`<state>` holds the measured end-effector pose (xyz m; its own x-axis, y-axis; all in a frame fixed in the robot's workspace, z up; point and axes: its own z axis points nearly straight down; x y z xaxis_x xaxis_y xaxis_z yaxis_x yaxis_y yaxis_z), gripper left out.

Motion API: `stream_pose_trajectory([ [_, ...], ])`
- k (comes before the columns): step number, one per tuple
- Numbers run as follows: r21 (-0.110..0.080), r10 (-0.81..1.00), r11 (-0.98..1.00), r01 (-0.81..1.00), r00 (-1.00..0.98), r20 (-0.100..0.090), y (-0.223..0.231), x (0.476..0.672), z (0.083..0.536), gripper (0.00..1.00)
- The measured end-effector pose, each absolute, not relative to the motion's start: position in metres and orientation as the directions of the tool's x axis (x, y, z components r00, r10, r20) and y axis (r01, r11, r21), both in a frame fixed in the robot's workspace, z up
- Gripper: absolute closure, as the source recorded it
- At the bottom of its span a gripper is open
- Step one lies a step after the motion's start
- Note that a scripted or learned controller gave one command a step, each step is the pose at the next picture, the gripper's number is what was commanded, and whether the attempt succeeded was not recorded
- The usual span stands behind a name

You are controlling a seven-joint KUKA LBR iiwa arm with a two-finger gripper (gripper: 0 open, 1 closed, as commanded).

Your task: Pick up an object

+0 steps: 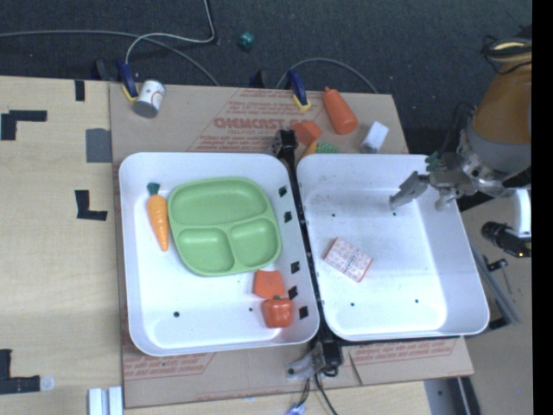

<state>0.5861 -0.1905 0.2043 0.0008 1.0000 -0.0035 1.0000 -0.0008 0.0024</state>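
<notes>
We read "CHEMCAST" on the cardboard [251, 121]; fingers [419, 188] spread, holding nothing, pink packet [348, 258] below-left, well apart.

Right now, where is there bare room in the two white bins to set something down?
Most room is in the right white bin: bare floor all around the small pink checkered packet. The left white bin is crowded by the green divided plate, toy carrot and orange blocks; only its front-left corner is bare.

Left bin [138, 232]: divided plate [226, 225] at centre, carrot [157, 217] just beside it on the left, two blocks [273, 299] in front — touching. Right bin [449, 309]: packet [347, 258] near centre; gripper [421, 190] above the far right part.
</notes>
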Motion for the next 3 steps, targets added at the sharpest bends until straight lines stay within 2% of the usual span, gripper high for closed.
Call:
stream_pose_trajectory([
  [1, -0.001, 1.000, 0.003, 1.000, -0.003, 0.001, -0.108, 0.566, 0.194, 0.00],
  [2, 0.002, 1.000, 0.001, 1.000, -0.001, 0.000, -0.103, 0.555, 0.086, 0.00],
  [3, 0.000, 1.000, 0.000, 1.000, 0.000, -0.002, -0.183, 0.572, 0.145, 0.00],
])
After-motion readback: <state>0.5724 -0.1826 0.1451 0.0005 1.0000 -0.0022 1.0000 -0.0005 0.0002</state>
